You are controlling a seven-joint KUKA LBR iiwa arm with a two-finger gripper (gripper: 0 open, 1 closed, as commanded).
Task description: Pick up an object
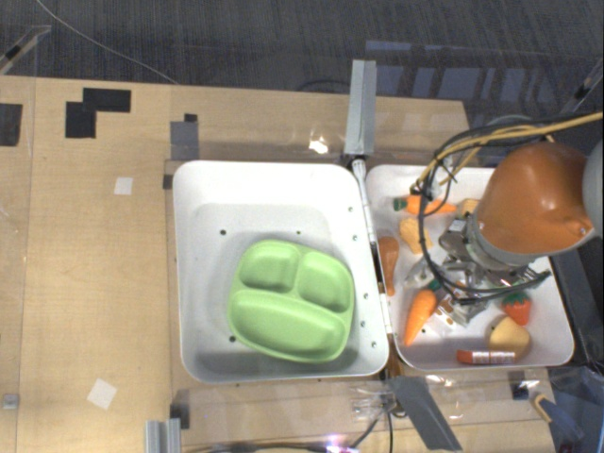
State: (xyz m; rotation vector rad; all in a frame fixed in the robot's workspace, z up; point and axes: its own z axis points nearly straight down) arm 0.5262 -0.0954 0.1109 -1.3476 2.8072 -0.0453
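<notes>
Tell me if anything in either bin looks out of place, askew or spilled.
Nothing looks spilled or damaged. The green divided plate sits slightly askew in the left bin, turned off the bin's edges. In the right bin, a carrot, a yellow piece and other toy foods lie in a loose jumble under the arm.

left bin (193,253) on bench (85,281), touching right bin (564,343) along its right wall | divided plate (293,300) in left bin, toward near side | carrot (418,315) in right bin, near the shared wall | tool (467,281) over right bin, just right of carrot | marker (486,356) at right bin's near wall
</notes>
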